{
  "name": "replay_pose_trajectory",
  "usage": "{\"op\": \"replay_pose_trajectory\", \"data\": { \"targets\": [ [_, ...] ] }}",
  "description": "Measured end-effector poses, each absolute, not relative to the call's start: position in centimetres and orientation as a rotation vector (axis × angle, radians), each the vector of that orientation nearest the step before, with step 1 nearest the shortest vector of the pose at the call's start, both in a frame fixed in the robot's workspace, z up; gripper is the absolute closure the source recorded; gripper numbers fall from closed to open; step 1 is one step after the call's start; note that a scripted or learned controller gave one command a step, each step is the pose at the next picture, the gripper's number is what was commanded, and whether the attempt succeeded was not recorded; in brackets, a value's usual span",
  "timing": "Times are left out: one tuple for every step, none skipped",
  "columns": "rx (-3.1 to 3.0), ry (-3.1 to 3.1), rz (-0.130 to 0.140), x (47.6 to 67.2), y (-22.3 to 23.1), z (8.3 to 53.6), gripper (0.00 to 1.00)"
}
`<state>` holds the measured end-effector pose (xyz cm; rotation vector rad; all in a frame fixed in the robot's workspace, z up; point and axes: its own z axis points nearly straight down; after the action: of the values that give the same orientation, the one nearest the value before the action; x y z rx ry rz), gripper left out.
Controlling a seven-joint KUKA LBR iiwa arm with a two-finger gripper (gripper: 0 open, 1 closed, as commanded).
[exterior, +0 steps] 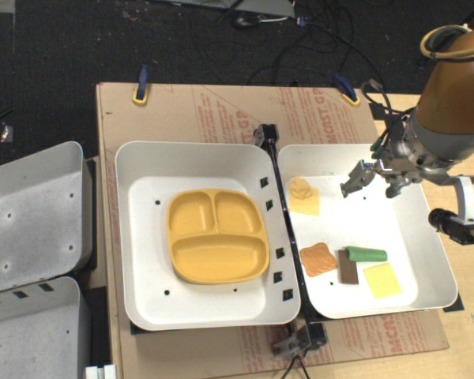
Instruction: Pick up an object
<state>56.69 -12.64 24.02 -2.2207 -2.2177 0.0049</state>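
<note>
- The pincer (376,179) hangs over the right bin (430,235), fingers spread apart, holding nothing.
- Just left of it lies a pale yellow piece (303,197).
- Below it sit a green block (366,253) and a yellow square (381,279).

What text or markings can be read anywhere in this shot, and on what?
Red printing on the cardboard sheet under the bins: inverted and partly covered, not legible as words.
More red print along the cardboard's front edge, near: also inverted, too blurred to read.
Yellow tray, white bins and the food pieces: no text visible.
</note>
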Motion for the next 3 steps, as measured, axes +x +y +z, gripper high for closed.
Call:
{"op": "replay_pose_trajectory", "data": {
  "targets": [
    [-2.221, -2.217, 0.005, 57.0, -13.6, 18.6, 0.00],
    [-2.221, -2.218, 0.004, 56.5, -13.3, 14.2, 0.00],
    [-2.224, -2.220, 0.000, 56.6, -13.3, 15.5, 1.00]
  ]
}}
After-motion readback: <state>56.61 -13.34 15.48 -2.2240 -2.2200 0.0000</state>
